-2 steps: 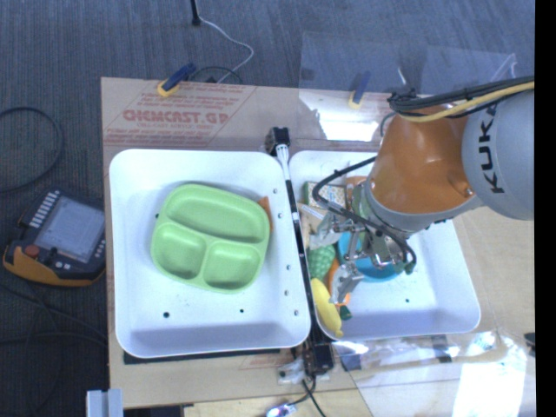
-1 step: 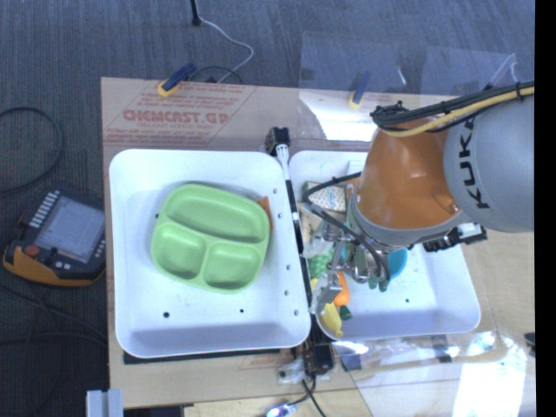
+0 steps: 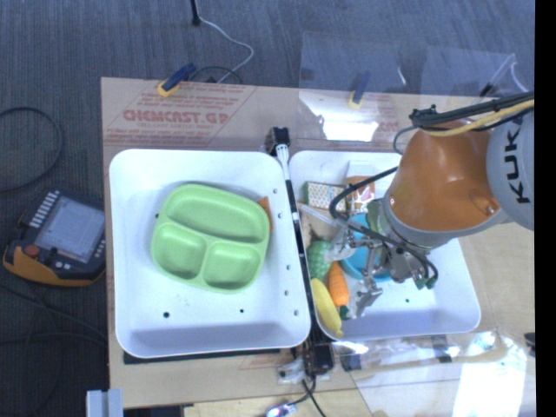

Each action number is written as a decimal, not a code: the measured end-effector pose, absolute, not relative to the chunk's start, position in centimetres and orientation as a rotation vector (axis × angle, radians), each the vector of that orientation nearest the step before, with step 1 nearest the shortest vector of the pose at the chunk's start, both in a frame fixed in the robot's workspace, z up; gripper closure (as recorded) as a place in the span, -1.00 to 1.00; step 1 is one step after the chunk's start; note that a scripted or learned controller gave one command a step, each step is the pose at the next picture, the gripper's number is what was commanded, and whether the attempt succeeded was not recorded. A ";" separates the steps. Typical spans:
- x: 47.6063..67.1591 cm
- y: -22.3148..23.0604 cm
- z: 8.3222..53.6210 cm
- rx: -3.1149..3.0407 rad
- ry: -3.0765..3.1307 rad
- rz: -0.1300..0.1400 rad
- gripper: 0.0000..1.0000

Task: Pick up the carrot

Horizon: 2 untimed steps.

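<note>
The carrot (image 3: 339,288) is a short orange piece lying in the right bin (image 3: 452,307), near its left wall, between a yellow banana (image 3: 325,307) and a blue item (image 3: 357,256). My gripper (image 3: 367,290) hangs low over the bin just right of the carrot, pointing down. Its metal fingers (image 3: 360,302) stand open with nothing between them. The orange-banded wrist (image 3: 443,181) hides the middle of the bin.
The left bin (image 3: 139,320) holds a green three-part plate (image 3: 211,235) with a small orange bit (image 3: 263,203) at its right rim. A green item (image 3: 320,254) and patterned boxes (image 3: 322,196) crowd the right bin's left side. A handheld pendant (image 3: 59,237) lies far left.
</note>
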<state>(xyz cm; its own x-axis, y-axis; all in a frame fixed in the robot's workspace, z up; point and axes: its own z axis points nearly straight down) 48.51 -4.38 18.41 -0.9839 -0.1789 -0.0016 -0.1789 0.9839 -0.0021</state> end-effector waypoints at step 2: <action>56.6 -7.7 18.8 -0.327 3.121 -0.005 -1.00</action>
<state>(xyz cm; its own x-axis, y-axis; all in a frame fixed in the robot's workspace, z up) 56.57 -7.66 18.75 -0.9782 -0.2075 -0.0028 -0.2075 0.9782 -0.0037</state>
